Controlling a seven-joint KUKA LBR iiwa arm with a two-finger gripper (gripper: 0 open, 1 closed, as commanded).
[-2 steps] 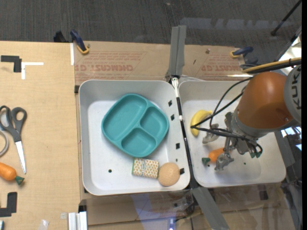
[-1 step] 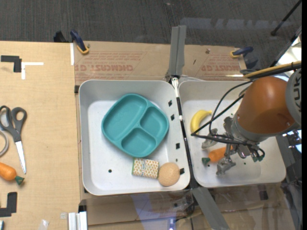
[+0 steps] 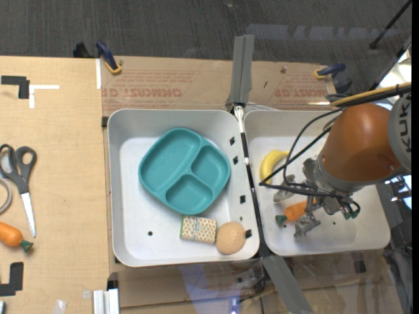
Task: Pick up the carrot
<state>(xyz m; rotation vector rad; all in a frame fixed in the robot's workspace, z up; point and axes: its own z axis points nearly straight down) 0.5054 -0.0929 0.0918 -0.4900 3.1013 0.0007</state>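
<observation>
A small orange carrot [image 3: 293, 210] with a green tip lies in the right bin [image 3: 340, 241], near that bin's front left. My gripper [image 3: 306, 226] hangs low over the bin floor just right of the carrot, close against its right end. The grey wrist and the orange band [image 3: 362, 142] above it cover the middle of the bin. From this angle I cannot make out whether the carrot is gripped or only beside the gripper.
A yellow banana [image 3: 271, 163] lies behind the carrot by the bin's left wall. The left bin [image 3: 121, 241] holds a teal divided plate [image 3: 185, 170], a small patterned packet [image 3: 198, 229] and a tan round piece [image 3: 230, 238]. Scissors [image 3: 21, 178] and a second carrot [image 3: 10, 235] lie on the bench at far left.
</observation>
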